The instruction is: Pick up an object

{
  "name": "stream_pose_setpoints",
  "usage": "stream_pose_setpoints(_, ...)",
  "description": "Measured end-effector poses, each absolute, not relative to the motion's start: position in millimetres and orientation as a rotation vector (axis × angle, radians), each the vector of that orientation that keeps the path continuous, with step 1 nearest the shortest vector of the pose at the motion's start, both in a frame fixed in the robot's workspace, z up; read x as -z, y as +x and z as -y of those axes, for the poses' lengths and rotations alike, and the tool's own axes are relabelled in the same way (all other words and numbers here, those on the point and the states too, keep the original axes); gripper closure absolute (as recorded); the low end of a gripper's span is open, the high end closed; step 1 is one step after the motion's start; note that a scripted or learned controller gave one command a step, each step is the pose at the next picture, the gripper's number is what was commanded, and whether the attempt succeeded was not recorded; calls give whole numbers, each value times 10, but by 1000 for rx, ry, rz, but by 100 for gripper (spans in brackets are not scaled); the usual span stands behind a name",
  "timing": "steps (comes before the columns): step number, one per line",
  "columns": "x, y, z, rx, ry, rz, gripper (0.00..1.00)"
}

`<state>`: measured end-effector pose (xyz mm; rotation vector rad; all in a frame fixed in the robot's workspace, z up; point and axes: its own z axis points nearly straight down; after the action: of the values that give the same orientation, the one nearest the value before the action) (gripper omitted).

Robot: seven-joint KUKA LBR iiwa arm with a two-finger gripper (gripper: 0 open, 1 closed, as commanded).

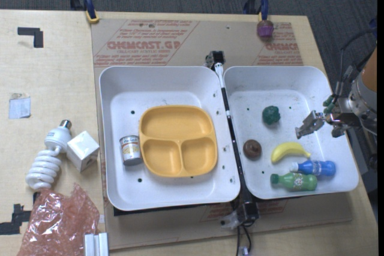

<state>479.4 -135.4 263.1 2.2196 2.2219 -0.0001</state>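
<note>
The right bin point(240, 84) holds a dark green ball point(271, 115), a brown round piece point(252, 148), a yellow banana point(290, 151), a blue bottle point(317, 168) and a green bottle point(294, 181). My gripper point(324, 126) hangs over the right side of this bin, above and to the right of the banana. Its fingers point(308, 124) are spread open with nothing between them. The grey arm point(363, 102) comes in from the right edge.
The left bin point(114, 87) holds a yellow divided plate point(178, 141) and a small can point(129, 150). A spiral light bulb point(47, 159), a white cube point(83, 150) and crumpled pink plastic point(57, 225) lie on the bench to the left. A purple thing point(265, 28) sits behind the bins.
</note>
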Motion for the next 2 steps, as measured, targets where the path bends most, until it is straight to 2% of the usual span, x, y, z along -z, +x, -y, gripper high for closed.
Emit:
stream_pose_setpoints(1,-922,4774,1399,0,2223,-2220,0)
stream_pose_setpoints(2,-1021,4786,1404,-2,2224,-2217,100)
